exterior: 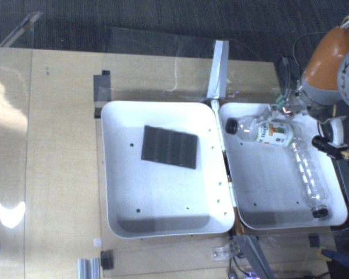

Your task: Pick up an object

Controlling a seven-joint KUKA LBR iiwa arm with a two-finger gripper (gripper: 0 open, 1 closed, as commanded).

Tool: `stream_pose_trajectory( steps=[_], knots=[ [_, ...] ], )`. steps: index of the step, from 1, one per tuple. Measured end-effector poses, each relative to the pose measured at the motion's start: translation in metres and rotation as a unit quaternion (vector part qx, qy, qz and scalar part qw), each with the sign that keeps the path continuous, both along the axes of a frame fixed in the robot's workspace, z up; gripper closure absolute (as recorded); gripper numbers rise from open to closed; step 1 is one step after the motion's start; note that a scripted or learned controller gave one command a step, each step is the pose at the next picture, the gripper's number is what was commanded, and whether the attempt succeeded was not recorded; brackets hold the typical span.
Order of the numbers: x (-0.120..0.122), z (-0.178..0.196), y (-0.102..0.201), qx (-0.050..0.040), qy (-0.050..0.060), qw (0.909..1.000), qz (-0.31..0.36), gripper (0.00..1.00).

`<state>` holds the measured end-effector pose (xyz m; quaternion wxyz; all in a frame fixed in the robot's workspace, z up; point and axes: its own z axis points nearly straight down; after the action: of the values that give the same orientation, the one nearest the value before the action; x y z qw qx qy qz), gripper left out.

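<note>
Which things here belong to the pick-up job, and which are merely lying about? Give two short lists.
Belonging to the job:
- tool, at the right bin's far edge
- labelled clear bottle, lying in the right bin
- long clear bottle, along that bin's right side
- dark flat pad, in the left bin

Lying about:
- metal bar behind the bins

Pale wooden bench top (52, 173) seen from above at a slant; dark ribbed floor (134, 7) along the upper edge; clear plastic sheet (9, 127) over the bench's left part, bearing bright reflections of overhead light; metal bar (218, 68) upright behind the bins; small black brackets (102, 89) fixed near the bin corners.
</note>
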<state>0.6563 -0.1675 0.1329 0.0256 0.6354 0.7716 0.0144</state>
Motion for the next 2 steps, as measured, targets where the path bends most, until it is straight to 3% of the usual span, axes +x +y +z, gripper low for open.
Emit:
stream_pose_trajectory(
  steps=[2],
  knots=[
    [0.0008,-0.0002,0.0034,0.0001,-0.001,0.9999,0.017,0.0]
  ],
)
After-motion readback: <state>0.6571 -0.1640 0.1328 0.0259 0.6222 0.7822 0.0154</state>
